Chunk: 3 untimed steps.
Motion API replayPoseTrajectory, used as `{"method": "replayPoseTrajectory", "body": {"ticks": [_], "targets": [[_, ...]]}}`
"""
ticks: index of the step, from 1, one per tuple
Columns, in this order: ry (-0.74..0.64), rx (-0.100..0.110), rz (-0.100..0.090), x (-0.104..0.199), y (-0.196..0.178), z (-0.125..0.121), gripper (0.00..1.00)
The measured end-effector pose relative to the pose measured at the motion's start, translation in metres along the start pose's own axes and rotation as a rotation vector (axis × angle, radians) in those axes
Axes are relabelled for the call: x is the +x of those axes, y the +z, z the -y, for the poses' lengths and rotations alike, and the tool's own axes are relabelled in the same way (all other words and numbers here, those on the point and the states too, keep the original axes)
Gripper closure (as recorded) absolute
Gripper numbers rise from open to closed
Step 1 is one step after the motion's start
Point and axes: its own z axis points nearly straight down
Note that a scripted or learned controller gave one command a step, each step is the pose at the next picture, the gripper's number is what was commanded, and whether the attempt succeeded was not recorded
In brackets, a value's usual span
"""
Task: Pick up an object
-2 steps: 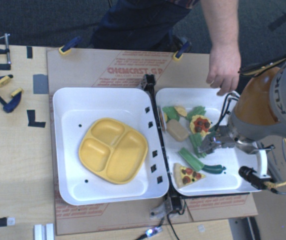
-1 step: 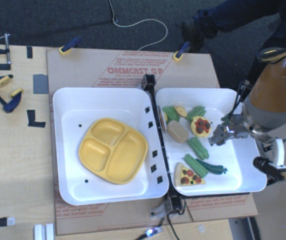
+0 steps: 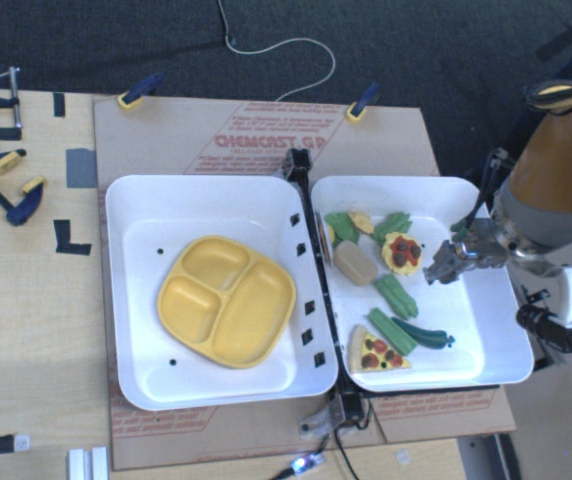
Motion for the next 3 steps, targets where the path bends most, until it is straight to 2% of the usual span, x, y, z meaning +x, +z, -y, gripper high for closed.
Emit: {"method": "replayPoseTrajectory", "body": {"ticks": [1, 2, 3], "targets": [[-0.006, 0.002, -0.002, 0.056, 0.003, -0.026, 1.0], [-0.006, 0.004, -0.002, 0.117, 0.004, -0.029, 1.0], [-0.003, 0.003, -0.001, 0.137, 0.005, -0.046, 1.0]]}}
